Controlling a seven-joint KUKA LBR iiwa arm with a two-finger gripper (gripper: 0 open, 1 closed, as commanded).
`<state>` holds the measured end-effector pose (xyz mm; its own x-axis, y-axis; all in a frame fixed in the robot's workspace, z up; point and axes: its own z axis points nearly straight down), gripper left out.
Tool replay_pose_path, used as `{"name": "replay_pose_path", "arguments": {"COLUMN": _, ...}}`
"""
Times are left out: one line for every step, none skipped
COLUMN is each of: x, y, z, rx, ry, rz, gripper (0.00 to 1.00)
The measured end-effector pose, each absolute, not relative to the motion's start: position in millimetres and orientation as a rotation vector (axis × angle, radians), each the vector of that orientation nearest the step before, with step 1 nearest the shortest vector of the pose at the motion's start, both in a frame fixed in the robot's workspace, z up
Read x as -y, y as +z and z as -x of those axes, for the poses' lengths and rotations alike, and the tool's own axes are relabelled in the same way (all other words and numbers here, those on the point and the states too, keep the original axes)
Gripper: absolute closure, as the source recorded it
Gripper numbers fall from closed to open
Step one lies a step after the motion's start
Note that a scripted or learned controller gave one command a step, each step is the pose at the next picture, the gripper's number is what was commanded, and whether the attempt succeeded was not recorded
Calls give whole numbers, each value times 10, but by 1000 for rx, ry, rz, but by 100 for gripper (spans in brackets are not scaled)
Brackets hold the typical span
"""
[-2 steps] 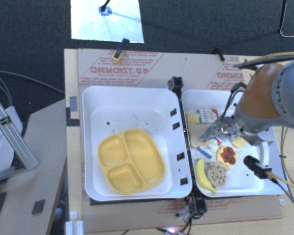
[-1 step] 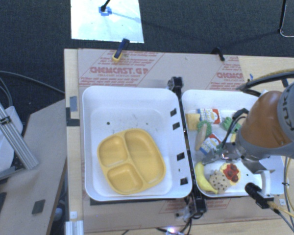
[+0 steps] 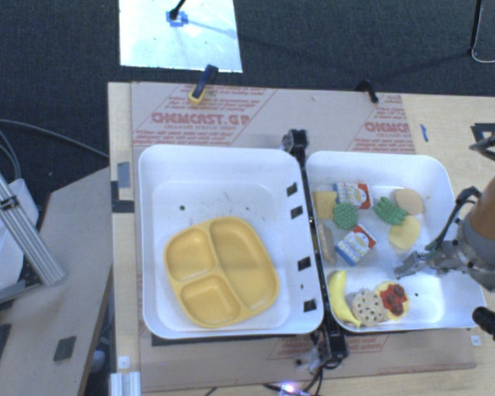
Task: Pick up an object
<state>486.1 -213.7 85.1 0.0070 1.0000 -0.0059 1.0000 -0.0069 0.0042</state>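
My pincer (image 3: 411,264) hovers low in the right bin (image 3: 439,172), can't tell its state, nothing lifted, grab ahead

Your right bin (image 3: 433,170) holds toy food: banana (image 3: 337,295), cookie (image 3: 365,305), pizza (image 3: 392,298), two cartons (image 3: 354,244), green pieces (image 3: 345,215).

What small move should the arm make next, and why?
Probably lower the pincer slightly toward the pizza slice. It hovers in the right bin with nothing visibly held, and the pizza slice lies just below it in the picture, beside the cookie and banana.
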Motion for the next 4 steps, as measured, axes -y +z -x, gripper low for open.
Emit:
{"name": "replay_pose_path", "arguments": {"x": 2067, "y": 954, "z": -4878, "rx": -2219, "ry": 4, "rz": -2218, "gripper": 100}}
{"name": "replay_pose_path", "arguments": {"x": 2053, "y": 1051, "z": -5653, "rx": -2224, "ry": 8, "rz": -2206, "gripper": 100}}
{"name": "replay_pose_path", "arguments": {"x": 833, "y": 843, "z": -6394, "rx": -2239, "ry": 11, "rz": -2201, "gripper": 100}}
{"name": "replay_pose_path", "arguments": {"x": 1350, "y": 842, "z": -5129, "rx": -2218, "ry": -6, "rz": -2232, "gripper": 100}}
